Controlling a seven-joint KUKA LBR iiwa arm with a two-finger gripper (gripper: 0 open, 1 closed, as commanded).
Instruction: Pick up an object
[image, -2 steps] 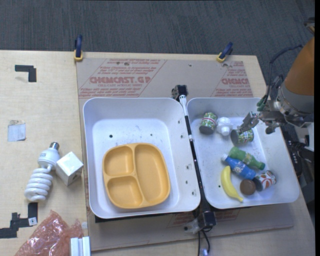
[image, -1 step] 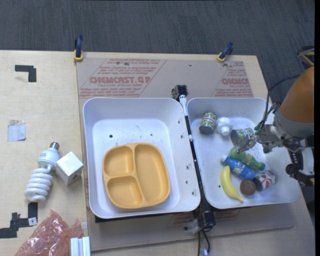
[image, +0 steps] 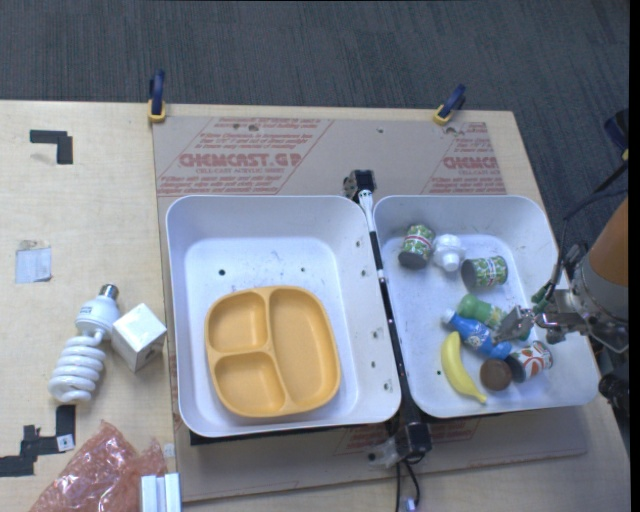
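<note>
**Gripper low over the clutter in the right bin**

Far left of the gripper, outside both bins, a spiral bulb (image: 82, 348) lies on the bench beside a small white cube (image: 139, 335), with crinkled red wrap (image: 105, 468) in front of them at the picture's lower edge.

Nearer, but still well to the left of the gripper, the left bin (image: 190, 230) holds a yellow divided tray (image: 272, 350), lying flat.

The right bin (image: 520, 215) carries everything within reach. Up and to the left of the gripper, toward the bin's back, a small green-labelled can (image: 417, 245) lies on its side, a white cap (image: 448, 250) just beside it, then a second green can (image: 485, 270). Closer in, a green bottle (image: 478, 308) and a blue bottle (image: 477, 333) lie just left of the gripper, the blue one reaching to the fingertips. A banana (image: 458, 368) lies below and to the left of the gripper, a brown disc (image: 496, 374) just beneath it, and a red-and-white can (image: 535, 360) beneath it to the right.

The gripper (image: 520, 325) comes in from the right edge, its metal fingers down among the bottles. I cannot tell whether it is released or clenched, and nothing is seen caught between the fingers.
</note>
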